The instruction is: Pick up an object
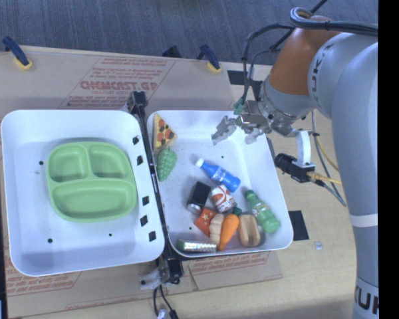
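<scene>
My gripper (238, 132) hangs over the back right part of the right bin (186, 119), open, with nothing between its fingers. Below it in that bin lie a blue bottle (219, 173), a green bottle (262, 212), a pizza slice (161, 131), a green bunch of grapes (166, 163), a black block (199, 195), a red and white can (222, 198), a carrot (229, 230), a hot dog bun (249, 231) and a silver tube (197, 246). The blue bottle lies nearest, a little below and left of the fingers.
The left bin (20, 244) holds a green divided plate (91, 179). A black divider (148, 171) runs between the bins. Blue clamps (17, 52) sit at the cardboard's back edge. Cables and a black connector (294, 167) hang beside the right bin's right wall.
</scene>
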Tool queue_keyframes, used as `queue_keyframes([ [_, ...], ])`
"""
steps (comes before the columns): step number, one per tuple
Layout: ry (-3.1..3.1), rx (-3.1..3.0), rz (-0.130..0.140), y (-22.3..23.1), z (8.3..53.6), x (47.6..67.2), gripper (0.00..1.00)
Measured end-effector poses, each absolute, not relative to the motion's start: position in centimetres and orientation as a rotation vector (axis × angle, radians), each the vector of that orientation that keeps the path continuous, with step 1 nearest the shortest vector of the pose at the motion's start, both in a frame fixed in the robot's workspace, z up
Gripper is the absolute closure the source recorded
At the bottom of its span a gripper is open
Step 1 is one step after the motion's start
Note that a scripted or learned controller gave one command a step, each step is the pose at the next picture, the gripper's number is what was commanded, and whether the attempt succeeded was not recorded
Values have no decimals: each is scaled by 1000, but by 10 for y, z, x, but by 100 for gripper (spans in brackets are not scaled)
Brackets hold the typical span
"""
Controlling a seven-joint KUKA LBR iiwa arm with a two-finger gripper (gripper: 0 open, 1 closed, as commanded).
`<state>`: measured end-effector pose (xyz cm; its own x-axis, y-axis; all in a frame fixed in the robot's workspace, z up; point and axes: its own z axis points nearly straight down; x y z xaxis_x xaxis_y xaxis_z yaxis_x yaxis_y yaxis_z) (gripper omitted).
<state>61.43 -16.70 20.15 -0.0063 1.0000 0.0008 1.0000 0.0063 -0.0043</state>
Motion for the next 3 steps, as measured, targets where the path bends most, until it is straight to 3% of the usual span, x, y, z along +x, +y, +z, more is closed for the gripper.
queue_keyframes([
  [1, -2289, -2147, 5, -155, 91, 580, 0],
  [2, -2294, -2141, 7, -155, 101, 581, 100],
  [3, -2165, -2275, 1, -148, 227, 600, 100],
])
